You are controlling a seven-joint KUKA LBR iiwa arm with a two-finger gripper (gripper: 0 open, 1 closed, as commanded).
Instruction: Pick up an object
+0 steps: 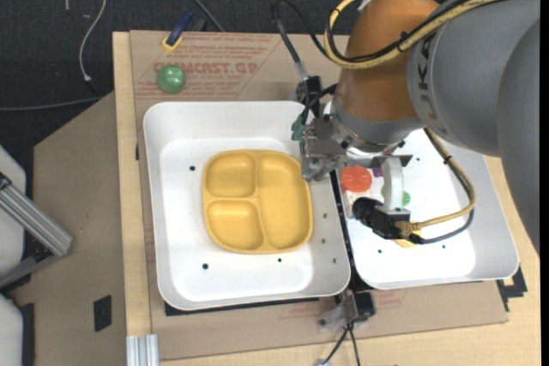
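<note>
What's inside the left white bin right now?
The left bin holds one yellow divided plate, lying flat with three sections that look bare. Whatever lies beneath the plate is hidden. The claw hangs over the bin's right rim.

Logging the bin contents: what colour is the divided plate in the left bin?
Yellow. The plate shows best in the camera view, lying flat in the left bin.

Arm (463,56) low, end effector (360,171) downward
</note>
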